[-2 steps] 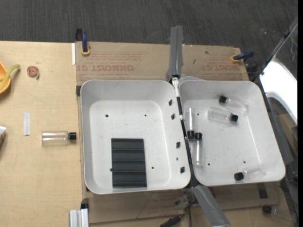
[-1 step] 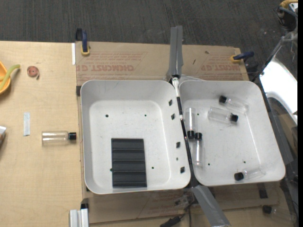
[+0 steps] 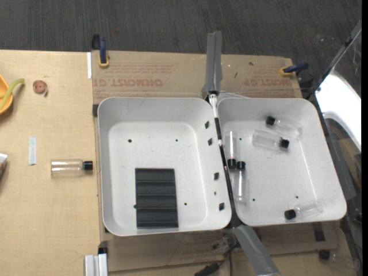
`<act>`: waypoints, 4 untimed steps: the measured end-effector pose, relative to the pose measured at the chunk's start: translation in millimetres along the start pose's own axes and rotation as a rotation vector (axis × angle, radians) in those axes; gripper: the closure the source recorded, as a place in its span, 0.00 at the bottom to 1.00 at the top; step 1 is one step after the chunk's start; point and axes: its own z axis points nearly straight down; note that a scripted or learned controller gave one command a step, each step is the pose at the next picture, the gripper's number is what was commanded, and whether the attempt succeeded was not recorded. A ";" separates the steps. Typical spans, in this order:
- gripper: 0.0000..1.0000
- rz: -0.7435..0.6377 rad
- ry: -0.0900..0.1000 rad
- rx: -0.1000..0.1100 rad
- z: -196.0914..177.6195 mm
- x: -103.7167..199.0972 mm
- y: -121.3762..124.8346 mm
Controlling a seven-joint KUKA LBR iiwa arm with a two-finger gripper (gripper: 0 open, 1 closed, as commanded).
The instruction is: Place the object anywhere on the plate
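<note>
The dark ridged plate (image 3: 155,198) lies at 6 o'clock in the left bin (image 3: 102,171), and clear black-capped vials (image 3: 269,140) lie scattered across the right bin (image 3: 325,154). Beyond, at 12 o'clock, the cardboard (image 3: 172,65) bears red upside-down print that I cannot read surely. Whether the gripper is released or clenched cannot be told.

white bins (image 3: 109,154), dark ribbed plate (image 3: 156,198), clear black-capped vials (image 3: 270,141)

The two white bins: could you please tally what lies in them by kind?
Clear vials with black caps, in the right bin: 5 ()
Dark ridged plate, in the left bin: 1
Total: 6
</note>
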 end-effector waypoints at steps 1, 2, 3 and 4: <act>0.00 0.065 0.000 0.000 0.9 96.4 -10.7; 0.00 0.203 0.000 0.000 0.0 21.9 9.3; 0.00 0.206 0.002 -0.001 -0.2 83.2 -54.7; 0.00 0.205 -0.001 0.000 0.5 15.4 6.5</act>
